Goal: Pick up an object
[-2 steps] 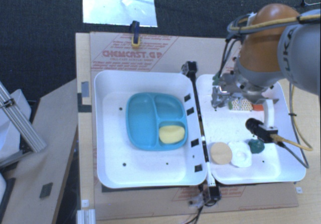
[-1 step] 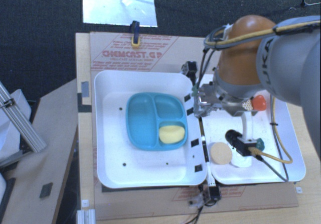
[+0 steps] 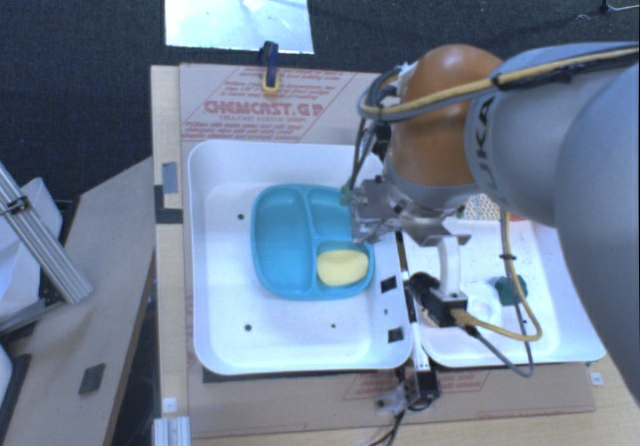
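Dark carpet surrounds the bench, where two white bins sit side by side. Inside the left bin (image 3: 230, 334) lies a blue divided tray (image 3: 290, 244), with a yellow object (image 3: 342, 267) in its near-right compartment. Just right of the tray hangs the gripper (image 3: 368, 224), seemingly over its edge.

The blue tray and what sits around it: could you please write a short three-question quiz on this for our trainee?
1. True or false: the blue tray lies in the left bin.
2. What lies in the tray's near-right compartment? A) a yellow sponge B) a red cup C) a metal spoon
3. Fill in: the gripper hangs over the tray's ____ edge.

Key:
1. True.
2. A, the yellow sponge.
3. Right.
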